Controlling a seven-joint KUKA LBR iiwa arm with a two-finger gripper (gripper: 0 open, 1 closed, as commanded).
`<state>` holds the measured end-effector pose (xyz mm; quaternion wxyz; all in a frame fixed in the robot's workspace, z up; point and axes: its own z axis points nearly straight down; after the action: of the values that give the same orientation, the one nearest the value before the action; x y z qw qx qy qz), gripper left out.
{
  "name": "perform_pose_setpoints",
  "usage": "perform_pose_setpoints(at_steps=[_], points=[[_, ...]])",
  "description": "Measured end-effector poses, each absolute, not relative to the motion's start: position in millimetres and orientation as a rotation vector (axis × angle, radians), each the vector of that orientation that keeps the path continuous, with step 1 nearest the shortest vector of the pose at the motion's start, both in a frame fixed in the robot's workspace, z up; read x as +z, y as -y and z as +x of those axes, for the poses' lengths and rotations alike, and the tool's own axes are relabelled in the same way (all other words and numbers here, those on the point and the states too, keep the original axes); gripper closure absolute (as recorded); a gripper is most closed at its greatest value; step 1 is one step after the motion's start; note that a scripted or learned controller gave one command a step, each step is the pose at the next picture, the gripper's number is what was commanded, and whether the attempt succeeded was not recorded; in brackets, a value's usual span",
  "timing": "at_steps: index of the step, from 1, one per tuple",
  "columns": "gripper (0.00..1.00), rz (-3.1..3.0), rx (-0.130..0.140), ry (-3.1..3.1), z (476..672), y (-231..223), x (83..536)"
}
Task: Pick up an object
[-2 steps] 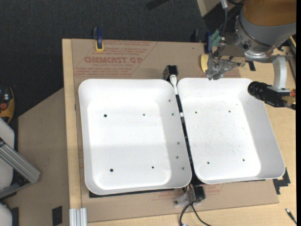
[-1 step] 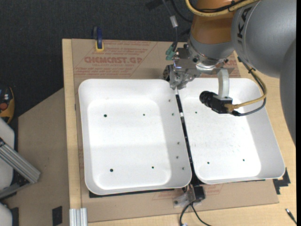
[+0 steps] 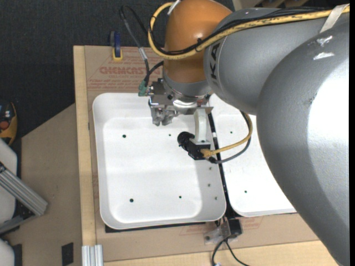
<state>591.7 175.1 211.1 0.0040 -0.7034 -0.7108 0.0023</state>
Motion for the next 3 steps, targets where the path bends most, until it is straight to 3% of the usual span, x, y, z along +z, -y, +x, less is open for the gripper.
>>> perform_pose_setpoints(at_steps=[1,2,3], points=[[1.00,-2.227,-0.012,2.224,604.8,-147,297],[1.00,-2.231,-0.011,2.222,618.0,-109,361],[1.00,-2.215,0.010,2.220,616.7,-133,285]])
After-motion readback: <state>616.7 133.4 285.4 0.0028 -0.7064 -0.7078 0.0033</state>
